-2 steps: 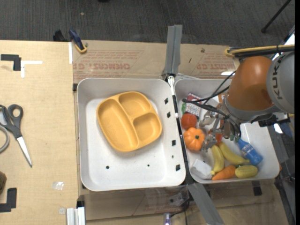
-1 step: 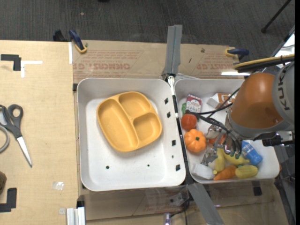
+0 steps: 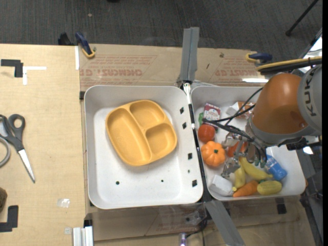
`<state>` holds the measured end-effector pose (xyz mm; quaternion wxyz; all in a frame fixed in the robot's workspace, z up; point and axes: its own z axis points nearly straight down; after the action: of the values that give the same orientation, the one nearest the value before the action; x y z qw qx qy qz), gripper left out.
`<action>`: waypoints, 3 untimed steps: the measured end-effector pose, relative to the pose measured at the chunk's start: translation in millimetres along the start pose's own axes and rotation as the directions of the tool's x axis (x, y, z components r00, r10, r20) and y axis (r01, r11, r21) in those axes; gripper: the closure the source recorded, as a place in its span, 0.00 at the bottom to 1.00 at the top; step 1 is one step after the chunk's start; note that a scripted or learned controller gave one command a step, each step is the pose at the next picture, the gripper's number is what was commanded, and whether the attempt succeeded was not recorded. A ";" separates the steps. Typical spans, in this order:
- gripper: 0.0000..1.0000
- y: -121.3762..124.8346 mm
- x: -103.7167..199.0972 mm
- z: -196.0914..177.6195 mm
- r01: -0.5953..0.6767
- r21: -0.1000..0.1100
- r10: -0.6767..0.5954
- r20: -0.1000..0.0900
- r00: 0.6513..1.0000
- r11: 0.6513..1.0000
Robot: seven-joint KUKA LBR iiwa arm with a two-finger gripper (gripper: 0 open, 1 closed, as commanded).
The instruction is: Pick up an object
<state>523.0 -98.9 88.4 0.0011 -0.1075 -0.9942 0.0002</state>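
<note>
My gripper [image 3: 234, 157] reaches down into the right bin [image 3: 296, 192] under the orange wrist band [image 3: 277, 104]. It hangs among the toys, just right of an orange pumpkin [image 3: 213, 154] and right above a yellow banana [image 3: 249, 170]. A red tomato [image 3: 206, 132] lies behind the pumpkin. In front of the banana lie an orange carrot [image 3: 245, 189] and a yellow-green fruit [image 3: 269, 187]. Nothing shows as lifted by the gripper.
The left bin [image 3: 102, 188] holds a yellow divided plate [image 3: 141, 131]. A blue item [image 3: 274, 169], a white packet [image 3: 221, 186] and a small red-and-white pack [image 3: 211, 110] also lie in the right bin. Scissors [image 3: 18, 143] rest on the bench at far left.
</note>
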 end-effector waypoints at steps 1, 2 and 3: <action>0.00 -5.0 22.6 -2.5 -0.032 -0.001 0.032 0.011 0.999 0.999; 0.00 -8.8 34.4 -6.2 -0.120 -0.005 0.120 0.033 0.992 0.993; 1.00 -8.5 37.8 -9.6 -0.116 -0.003 0.116 0.013 0.993 0.993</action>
<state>484.3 -99.1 98.0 -0.0057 -0.1649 -0.9863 0.0000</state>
